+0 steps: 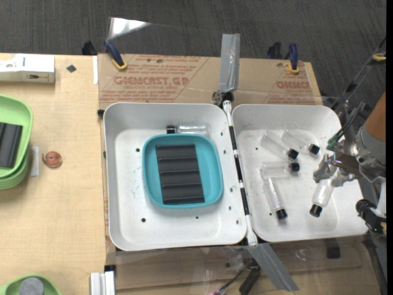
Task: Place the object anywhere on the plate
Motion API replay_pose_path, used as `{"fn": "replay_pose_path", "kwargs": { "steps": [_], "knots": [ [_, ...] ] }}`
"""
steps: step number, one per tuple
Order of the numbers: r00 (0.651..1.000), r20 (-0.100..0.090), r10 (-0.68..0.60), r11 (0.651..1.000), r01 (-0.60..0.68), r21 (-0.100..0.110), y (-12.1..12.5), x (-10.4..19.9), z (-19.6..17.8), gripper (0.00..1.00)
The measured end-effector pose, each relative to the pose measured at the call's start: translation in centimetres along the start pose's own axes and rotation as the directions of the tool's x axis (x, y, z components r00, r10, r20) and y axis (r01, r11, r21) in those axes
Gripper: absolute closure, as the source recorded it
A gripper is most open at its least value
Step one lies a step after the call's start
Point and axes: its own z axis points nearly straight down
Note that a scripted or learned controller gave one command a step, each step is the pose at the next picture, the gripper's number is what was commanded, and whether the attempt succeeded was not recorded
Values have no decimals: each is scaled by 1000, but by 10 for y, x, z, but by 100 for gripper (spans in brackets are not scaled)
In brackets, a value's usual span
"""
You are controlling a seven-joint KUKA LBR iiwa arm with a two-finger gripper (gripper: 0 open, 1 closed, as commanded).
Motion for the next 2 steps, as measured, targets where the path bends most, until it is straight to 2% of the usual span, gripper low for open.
{"fn": "replay_pose_path", "kwargs": {
  "steps": [1,2],
  "knots": [
    [990,-1,-138,990,138,1,-12,37,38,100],
    [962,0,-271,962,271,0,-39,122,19,100]
  ]
}}
